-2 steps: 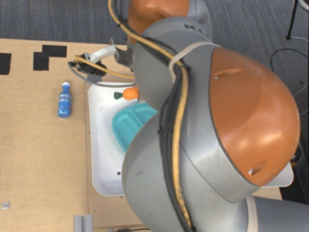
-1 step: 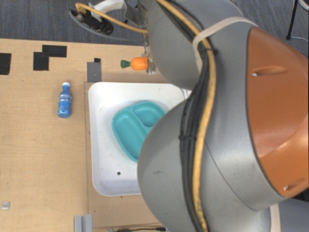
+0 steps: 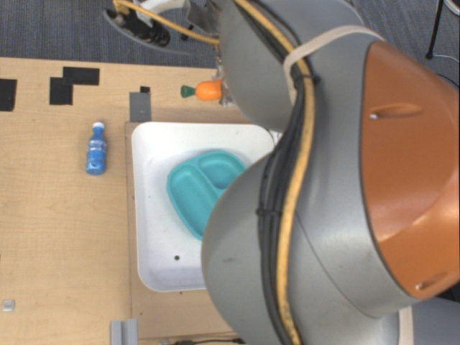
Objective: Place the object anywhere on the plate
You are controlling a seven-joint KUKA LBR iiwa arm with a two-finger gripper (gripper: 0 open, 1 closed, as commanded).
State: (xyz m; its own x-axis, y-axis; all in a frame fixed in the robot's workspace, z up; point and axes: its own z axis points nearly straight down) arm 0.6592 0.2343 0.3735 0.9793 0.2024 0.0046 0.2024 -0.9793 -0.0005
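A pale wooden worktop with black patches near its far edge sits on grey carpet. A shallow white bin rests on it, holding a teal divided plate, partly hidden by the bulky grey and orange arm. A small blue bottle with a white cap lies on bare wood left of the bin, well apart from the plate. A little orange carrot-like toy lies beyond the bin. Whether the end effector is apart or together, I cannot tell.
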